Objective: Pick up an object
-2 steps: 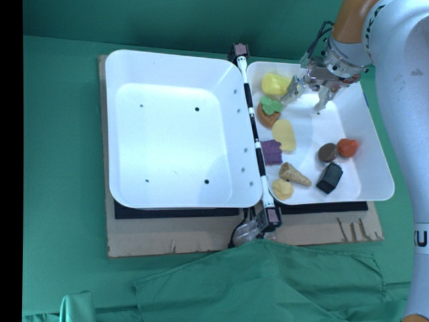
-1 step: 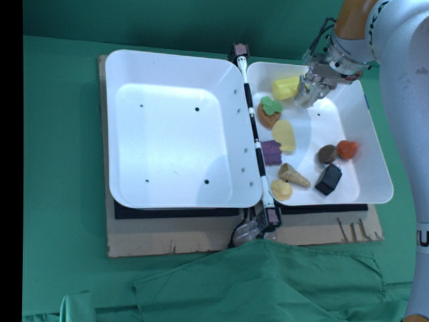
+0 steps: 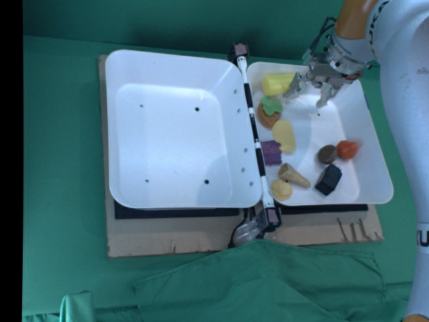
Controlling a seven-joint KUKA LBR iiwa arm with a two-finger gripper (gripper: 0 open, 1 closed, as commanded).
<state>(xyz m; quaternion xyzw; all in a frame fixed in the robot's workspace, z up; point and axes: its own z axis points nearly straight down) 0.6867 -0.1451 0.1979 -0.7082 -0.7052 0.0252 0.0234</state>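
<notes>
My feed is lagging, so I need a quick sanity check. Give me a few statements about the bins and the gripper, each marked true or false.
1. All the objects lie in the right bin. True.
2. The gripper holds the yellow cylinder. False: its open fingers hang over bare bin floor, the cylinder just to its left.
3. The black block lies near the front of the right bin. True.
4. The purple piece sits in the left bin. False: it lies in the right bin by the divider.
5. The red piece touches the brown one. True.
</notes>
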